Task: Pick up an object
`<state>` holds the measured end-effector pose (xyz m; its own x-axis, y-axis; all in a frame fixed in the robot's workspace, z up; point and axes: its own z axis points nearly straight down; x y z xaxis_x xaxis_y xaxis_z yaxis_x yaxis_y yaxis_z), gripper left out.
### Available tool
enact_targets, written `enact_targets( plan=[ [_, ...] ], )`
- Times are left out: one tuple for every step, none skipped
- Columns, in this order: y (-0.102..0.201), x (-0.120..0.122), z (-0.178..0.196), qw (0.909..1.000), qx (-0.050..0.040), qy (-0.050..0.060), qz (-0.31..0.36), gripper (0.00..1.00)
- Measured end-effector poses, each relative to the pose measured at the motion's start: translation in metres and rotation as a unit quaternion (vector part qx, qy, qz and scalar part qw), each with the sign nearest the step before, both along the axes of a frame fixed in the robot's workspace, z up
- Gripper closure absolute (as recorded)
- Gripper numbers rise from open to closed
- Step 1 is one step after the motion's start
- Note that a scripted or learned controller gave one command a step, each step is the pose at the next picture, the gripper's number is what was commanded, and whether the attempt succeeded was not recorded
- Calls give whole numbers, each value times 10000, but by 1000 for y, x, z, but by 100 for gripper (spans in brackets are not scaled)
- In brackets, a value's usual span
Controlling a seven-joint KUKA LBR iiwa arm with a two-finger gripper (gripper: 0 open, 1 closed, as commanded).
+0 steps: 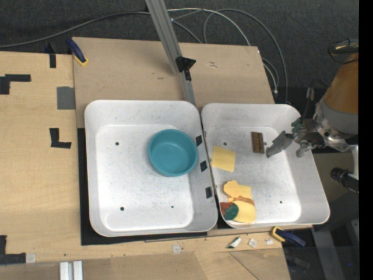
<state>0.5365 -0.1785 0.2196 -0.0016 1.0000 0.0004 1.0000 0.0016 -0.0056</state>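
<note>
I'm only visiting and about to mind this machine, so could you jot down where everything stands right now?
Gripper: over the right bin, beside the small brown block, with nothing seen between its fingers.
Right bin also holds a yellow square and a pile of yellow, red and green pieces at the near left corner.
Left bin: a blue bowl.
Done: nothing lifted yet.
Left: grasp one object and raise it.
</note>
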Motion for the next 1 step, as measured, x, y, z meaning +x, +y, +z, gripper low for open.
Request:
enact_targets(
  plan=[
    [-5,6,-50,10000,-1,4,-3,0]
  ],
)
